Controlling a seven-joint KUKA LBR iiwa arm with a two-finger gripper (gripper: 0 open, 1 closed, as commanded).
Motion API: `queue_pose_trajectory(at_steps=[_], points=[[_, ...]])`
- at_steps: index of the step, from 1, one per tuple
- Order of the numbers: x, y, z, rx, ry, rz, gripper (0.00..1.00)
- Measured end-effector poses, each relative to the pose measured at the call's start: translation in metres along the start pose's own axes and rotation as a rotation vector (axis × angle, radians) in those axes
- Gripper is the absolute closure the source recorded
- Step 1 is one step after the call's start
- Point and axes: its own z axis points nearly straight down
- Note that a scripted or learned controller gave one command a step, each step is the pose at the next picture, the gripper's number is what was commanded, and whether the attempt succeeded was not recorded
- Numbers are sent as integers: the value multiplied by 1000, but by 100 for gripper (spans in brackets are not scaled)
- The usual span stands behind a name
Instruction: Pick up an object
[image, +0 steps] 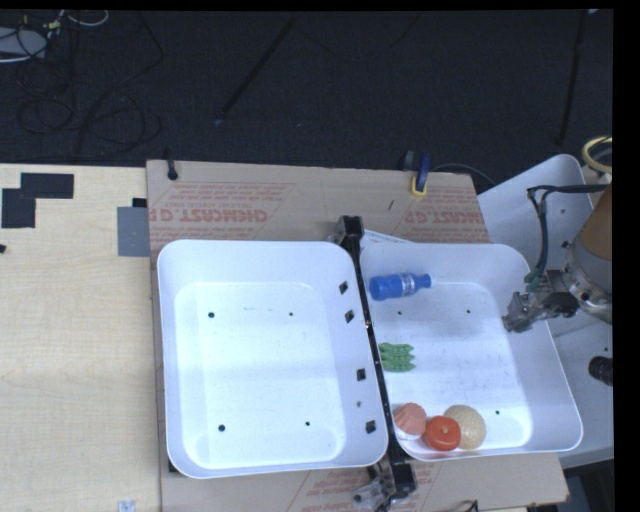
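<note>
Five objects are seen in the camera view, all lying in the right bin (520, 262): a blue bottle (400, 286) on its side near the far wall, a small green item (396, 357) close to the divider, and a pink piece (408, 418), a red round piece (442, 433) and a cream round piece (467, 424) crowded together in the near corner. The gripper (517, 316) is held at the right rim of that bin, apart from every object; nothing is seen to be grasped, and it cannot be told whether it is released or clenched.

The step in hand is judged to be the approach. The bottle or the green item would best be chosen, since each lies alone with bare floor around it. The bottle should be closed on across its narrow body, not along its length, as it may roll. The corner cluster is best avoided: the three pieces touch, and the walls leave little room.
</note>
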Motion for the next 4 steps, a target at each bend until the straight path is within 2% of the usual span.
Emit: queue_pose_trajectory(at_steps=[1,2,3,4], points=[[0,0,0,0,0,2,0],[-1,0,-9,1,1,1,100],[-1,0,-9,2,1,3,0],[-2,0,-19,2,1,2,100]])
